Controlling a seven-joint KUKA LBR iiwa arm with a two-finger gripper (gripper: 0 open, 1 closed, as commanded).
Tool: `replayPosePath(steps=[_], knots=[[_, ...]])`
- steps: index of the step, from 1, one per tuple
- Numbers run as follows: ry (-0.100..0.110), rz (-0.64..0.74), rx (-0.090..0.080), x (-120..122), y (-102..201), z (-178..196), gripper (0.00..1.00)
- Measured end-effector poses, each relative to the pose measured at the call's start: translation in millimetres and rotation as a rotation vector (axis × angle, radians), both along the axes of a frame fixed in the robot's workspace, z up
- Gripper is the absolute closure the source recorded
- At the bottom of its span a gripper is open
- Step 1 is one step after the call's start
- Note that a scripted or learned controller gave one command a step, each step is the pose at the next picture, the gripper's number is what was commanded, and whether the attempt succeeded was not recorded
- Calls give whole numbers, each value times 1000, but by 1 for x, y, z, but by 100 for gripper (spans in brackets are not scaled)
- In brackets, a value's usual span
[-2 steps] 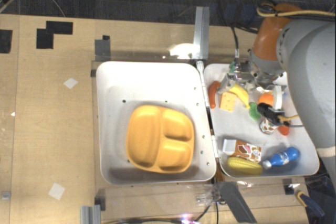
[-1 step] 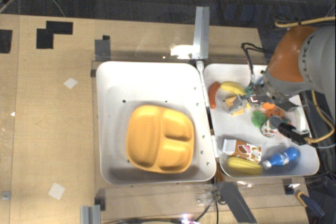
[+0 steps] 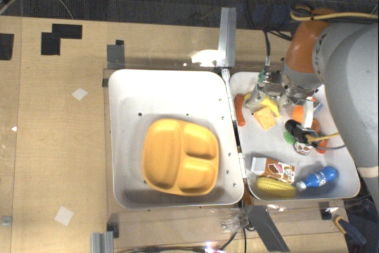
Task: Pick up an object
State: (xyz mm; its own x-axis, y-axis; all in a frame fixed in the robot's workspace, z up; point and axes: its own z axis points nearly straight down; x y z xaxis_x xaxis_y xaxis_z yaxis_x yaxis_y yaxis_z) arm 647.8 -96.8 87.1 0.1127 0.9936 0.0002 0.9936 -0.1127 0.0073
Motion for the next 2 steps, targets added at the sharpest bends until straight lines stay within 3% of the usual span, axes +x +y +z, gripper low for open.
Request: replayPosePath(steps=[1,2], knots=[[-1,7,-4,1,-1,13,100],[-1,-361,4,23,55,101,100]])
